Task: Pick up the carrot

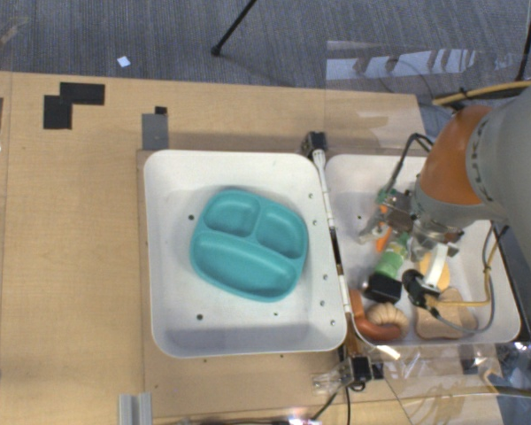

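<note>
Although the grey arm with its orange band has its two-finger gripper (396, 237) low inside the right shallow white bin (354, 180), the pick looks unfinished. A short orange sliver, which I take to be the carrot (383, 236), shows just left of the wrist hardware, beside a green cylindrical item (391, 259); whether it sits between the gripper's tips or merely next to them cannot be told, since the wrist covers that spot. Nearer the camera in the same bin lie a brown, bun-like rounded piece (379, 320) and a pale tan lump (442, 323). The left white bin (159, 237) carries a teal divided plastic plate (248, 243). By my judgement, securing the carrot and lifting it clear remain.
</note>
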Controlling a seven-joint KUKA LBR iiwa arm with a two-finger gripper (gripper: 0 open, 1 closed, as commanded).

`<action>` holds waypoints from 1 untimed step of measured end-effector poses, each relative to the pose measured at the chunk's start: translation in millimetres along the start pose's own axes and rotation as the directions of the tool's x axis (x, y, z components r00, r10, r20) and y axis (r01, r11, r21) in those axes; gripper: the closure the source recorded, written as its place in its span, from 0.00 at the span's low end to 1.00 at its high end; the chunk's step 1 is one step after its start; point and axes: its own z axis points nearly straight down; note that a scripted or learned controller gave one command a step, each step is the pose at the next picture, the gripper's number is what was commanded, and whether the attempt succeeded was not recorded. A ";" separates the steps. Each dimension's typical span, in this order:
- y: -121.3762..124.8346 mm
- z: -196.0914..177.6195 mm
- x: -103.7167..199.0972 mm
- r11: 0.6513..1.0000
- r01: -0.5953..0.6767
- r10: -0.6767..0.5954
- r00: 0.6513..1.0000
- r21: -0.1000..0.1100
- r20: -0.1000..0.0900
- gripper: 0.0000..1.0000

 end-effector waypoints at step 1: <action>0.3 -10.5 5.2 1.000 0.011 -0.011 1.000 0.000 -0.002 1.00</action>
